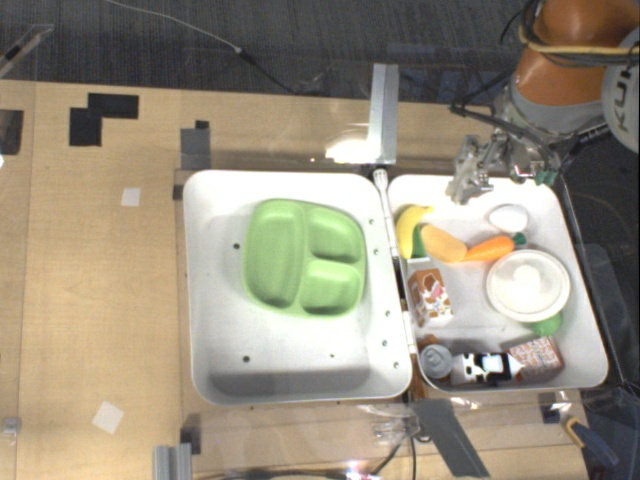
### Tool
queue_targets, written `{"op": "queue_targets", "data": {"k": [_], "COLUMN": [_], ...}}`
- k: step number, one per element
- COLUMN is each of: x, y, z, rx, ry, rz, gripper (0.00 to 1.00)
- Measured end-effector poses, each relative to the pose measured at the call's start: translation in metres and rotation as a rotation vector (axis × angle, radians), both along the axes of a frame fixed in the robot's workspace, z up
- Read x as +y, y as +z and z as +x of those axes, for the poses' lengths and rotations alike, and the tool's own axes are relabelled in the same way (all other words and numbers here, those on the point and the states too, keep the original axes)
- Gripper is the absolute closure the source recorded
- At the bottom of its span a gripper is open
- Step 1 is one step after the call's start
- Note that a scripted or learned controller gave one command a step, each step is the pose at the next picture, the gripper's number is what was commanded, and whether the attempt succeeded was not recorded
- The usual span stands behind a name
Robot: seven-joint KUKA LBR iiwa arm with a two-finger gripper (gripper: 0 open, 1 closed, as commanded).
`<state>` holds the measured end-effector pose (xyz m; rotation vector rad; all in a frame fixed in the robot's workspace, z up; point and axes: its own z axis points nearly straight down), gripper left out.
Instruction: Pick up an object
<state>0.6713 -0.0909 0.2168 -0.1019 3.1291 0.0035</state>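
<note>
Two shallow white bins sit side by side on the wooden bench. The left bin holds one thing — a green plastic plate with three compartments, lying near the shared rim that divides the bins. The right bin is crowded. Against that rim lies one yellow banana, and touching it an orange-yellow wedge-shaped piece, then one orange carrot with a green tip pointing away from the rim. Beyond the carrot sits a small white oval object, and a round white bowl rests over something green. Just beside the rim, below the banana, is one small printed carton; at the near end lie a grey-capped bottle with a black-and-white label and a reddish-brown packet. The metal two-finger gripper hangs over the far corner of the right bin, apart from the banana; whether its fingers are wide or narrow I cannot tell. Nothing shows between them.
</note>
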Motion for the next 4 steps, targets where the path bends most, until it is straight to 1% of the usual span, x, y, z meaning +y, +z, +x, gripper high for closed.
{"op": "queue_targets", "data": {"k": [1,2,3,4], "x": [-0.002,-0.071,0.007,0.005], "y": [0.015,0.061,0.004,0.020], "z": [0.003,-0.008,-0.001,0.002], "rx": [-0.013,-0.003,0.004,-0.012], "ry": [-0.001,0.175,0.112,0.109], "rz": [-0.002,-0.007,0.000,-0.003], "gripper": [1.00,1.00,1.00,1.00]}}
